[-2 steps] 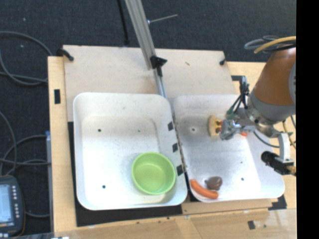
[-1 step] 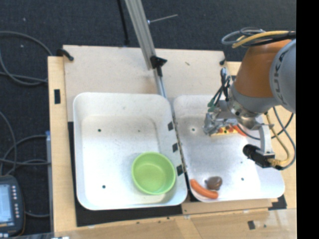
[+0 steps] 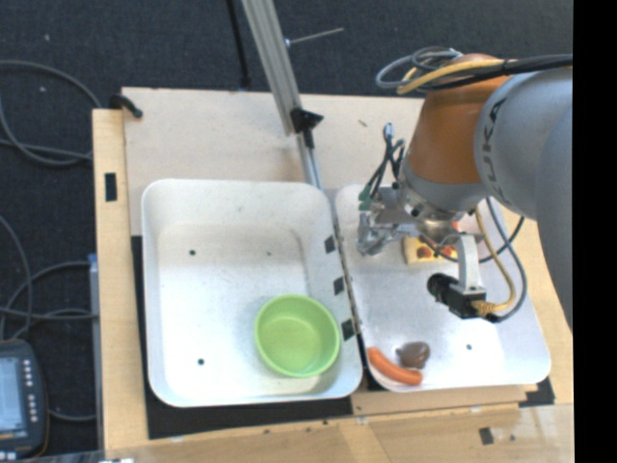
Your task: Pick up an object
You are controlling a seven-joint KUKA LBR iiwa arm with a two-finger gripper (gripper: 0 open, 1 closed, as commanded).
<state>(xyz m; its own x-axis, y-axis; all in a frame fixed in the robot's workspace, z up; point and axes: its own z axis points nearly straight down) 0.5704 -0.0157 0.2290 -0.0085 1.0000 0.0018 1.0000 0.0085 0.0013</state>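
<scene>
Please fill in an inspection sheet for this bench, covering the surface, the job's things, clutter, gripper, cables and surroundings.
Surface: wooden bench bearing a left bin and a right bin.
Job's things: green bowl in the left bin's near corner; orange carrot-like piece and brown lump at the right bin's near edge; small yellow item under the arm.
Clutter: nothing seen.
Gripper: gripper low over the right bin's left side; nothing visibly held.
Cables: yellow and black cables on the arm.
Surroundings: dark floor, metal rail.

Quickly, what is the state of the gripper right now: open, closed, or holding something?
Gripper: cannot be told; it hangs above the right bin.
</scene>
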